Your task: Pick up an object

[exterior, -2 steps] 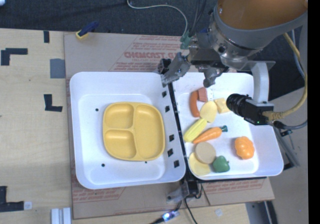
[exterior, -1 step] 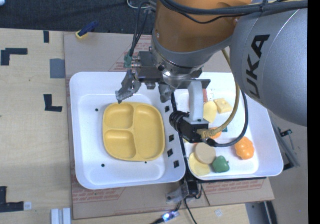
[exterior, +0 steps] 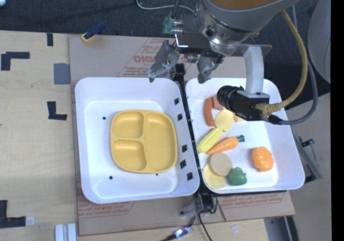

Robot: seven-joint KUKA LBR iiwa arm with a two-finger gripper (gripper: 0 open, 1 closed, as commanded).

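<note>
Red printing runs across the brown cardboard sheet (exterior: pixel 118 55) under the bins, but it sits at an angle and is too blurred to read; more red lettering shows along the cardboard's near edge, equally illegible.

The right bin (exterior: pixel 285 148) holds the toy food. An orange carrot (exterior: pixel 224 144) with a green top lies on a slant near the middle, touching a yellow corn cob (exterior: pixel 208 140) just to its left. Above them lie a reddish sausage-like piece (exterior: pixel 208 110) and a pale yellow rounded piece (exterior: pixel 224 121). Toward the near edge sits a tan round disc (exterior: pixel 220 164) on top of a pale yellow slice (exterior: pixel 212 179), with a green pepper (exterior: pixel 237 176) touching it on the right. An orange fruit (exterior: pixel 262 159) lies apart, toward the bin's right side. The left bin (exterior: pixel 88 127) carries a yellow divided plate (exterior: pixel 144 140) with three compartments, lying flat in the middle.

The gripper (exterior: pixel 185 69) hangs above the far ends of the bins, over the divider between them, clear of every piece. Its two grey fingers (exterior: pixel 161 65) are spread well apart with nothing between them. A black cylindrical fitting (exterior: pixel 241 103) on a white bracket juts over the right bin's far part, with a yellow hose (exterior: pixel 301 63) looping to it.
</note>
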